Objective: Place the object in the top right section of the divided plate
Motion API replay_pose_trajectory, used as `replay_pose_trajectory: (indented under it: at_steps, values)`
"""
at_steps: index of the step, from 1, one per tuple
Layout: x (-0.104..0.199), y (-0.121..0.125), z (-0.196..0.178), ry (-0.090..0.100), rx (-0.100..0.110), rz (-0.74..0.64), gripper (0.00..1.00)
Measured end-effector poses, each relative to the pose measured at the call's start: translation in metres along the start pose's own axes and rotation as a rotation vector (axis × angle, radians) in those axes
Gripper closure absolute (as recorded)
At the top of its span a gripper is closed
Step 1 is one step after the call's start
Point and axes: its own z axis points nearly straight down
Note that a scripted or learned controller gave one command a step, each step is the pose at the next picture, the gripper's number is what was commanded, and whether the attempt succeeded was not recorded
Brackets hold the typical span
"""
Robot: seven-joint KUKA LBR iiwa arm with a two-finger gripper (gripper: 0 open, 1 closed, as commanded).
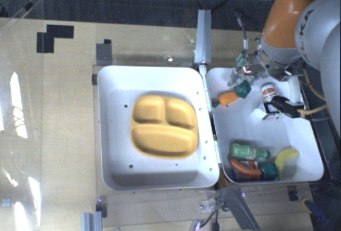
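Nearest the camera, along the lower edge of the right bin [315, 168], a cluster of items lies together: a green bottle [248, 151] lying on its side, a red-orange sausage-shaped item [245, 169] just below it, a teal piece [269, 170] and a yellow banana-shaped item [286, 157] at the lower right of the cluster.

At the upper right of the frame the arm [311, 16] enters, its orange band rounded toward the camera and the grey link beyond it at the frame's edge. The wrist angles down and to the left, over the upper part of the right bin. The hand [246, 69] sits at the end of it, above the bin's upper left corner; whether it is released or clenched cannot be told.

Just below and to the left of the hand lies the carrot [229, 98], an orange body with a teal-green top [243, 89]. Its long axis runs from lower left to upper right: the orange tip points toward the wall between the bins, the green end toward the hand. Contact between hand and carrot cannot be confirmed. A small white item with a red band [268, 89] lies to the right of the carrot, with a black-and-white item [277, 104] below that.

The left bin [109, 118] holds the yellow divided plate [164, 126] at its centre. Two small sections lie along the plate's upper side and one wide section along its lower side. The upper right section [180, 113] holds nothing. Both bins rest on the pale wooden bench [53, 134].
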Motion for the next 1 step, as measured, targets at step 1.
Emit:
replay_pose_trajectory:
  at_steps: [1]
  values:
    - [0.0789,0.0105,-0.0002,0.002,0.0,-0.103,1.0]
